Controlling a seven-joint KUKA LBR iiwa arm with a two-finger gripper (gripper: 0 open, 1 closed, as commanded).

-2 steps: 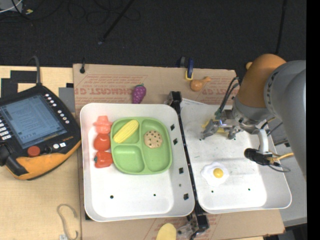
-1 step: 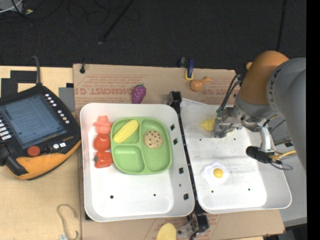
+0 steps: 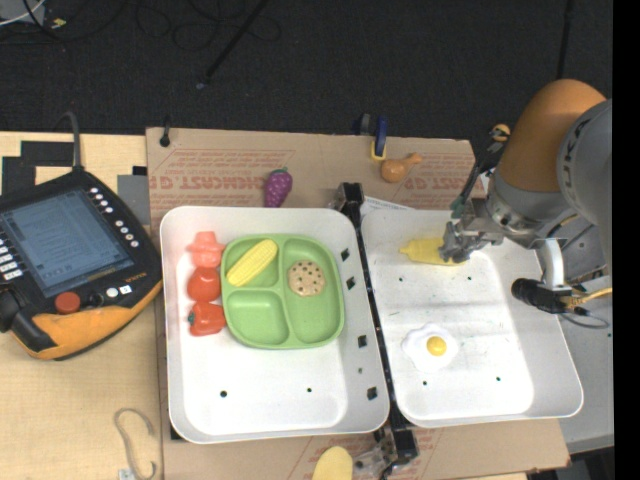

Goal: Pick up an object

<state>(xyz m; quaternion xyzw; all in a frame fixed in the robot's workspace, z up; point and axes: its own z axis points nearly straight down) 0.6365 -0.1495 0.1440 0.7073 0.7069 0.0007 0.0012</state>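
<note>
Two white bins: we count a fried egg [image 3: 433, 346] and a yellow piece [image 3: 425, 252] in the right bin [image 3: 540, 388]; the gripper [image 3: 456, 248] touches that piece, grip unclear to us.

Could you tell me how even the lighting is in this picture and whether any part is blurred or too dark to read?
In the camera view, light is bright and even on both white bins, with only soft shadows under the green plate and fried egg; the background above the bench is nearly black; the end effector by the yellow piece looks slightly soft.
</note>
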